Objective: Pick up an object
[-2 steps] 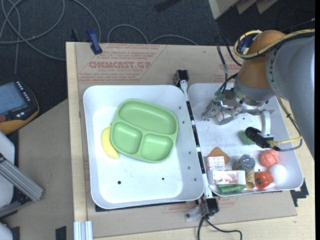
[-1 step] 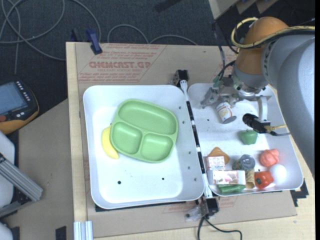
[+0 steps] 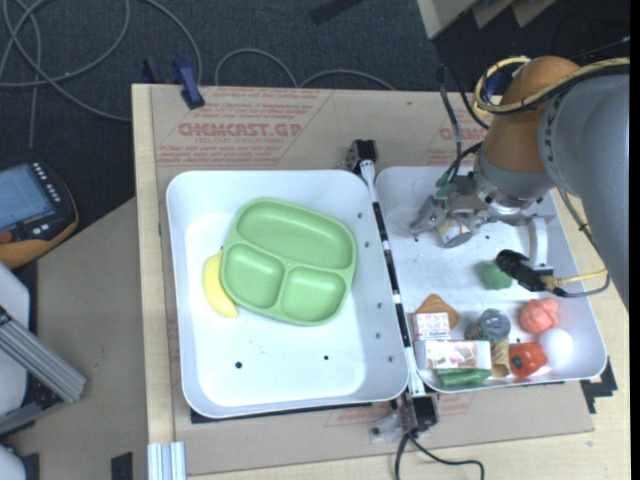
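There are two white bins. The left bin (image 3: pixel 270 368) has one green plate (image 3: pixel 290 258) and one yellow banana (image 3: pixel 215 286). In the right bin (image 3: pixel 440 273) I count one white egg (image 3: pixel 557 346), one pink ball (image 3: pixel 540 315) and one grey can (image 3: pixel 493 323).

One overhead camera looks down aslant at the bench (image 3: pixel 300 118), framing its left-hand bin (image 3: pixel 200 368) and right-hand bin (image 3: pixel 420 268).

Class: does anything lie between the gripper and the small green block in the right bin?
Nothing visible does: bare floor of the shallow white right bin lies between the gripper and the small green block.
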Available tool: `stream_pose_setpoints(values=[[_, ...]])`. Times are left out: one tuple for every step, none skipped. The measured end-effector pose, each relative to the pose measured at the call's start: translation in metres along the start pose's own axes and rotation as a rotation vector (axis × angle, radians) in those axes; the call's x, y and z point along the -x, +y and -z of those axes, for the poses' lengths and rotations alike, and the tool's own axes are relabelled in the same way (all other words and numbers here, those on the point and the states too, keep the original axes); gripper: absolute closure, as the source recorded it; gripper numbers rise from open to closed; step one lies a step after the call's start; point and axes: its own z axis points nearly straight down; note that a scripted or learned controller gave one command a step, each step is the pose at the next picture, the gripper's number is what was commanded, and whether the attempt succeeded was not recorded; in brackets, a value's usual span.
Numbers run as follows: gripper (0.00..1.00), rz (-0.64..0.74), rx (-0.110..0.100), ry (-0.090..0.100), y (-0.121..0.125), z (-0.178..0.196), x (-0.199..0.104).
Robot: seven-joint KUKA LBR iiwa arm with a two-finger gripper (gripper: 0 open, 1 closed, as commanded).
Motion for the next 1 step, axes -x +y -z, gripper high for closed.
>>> stream_pose_setpoints(values=[[0.0,0.002,0.004,-0.001,0.0234,0.0003,-0.0161]])
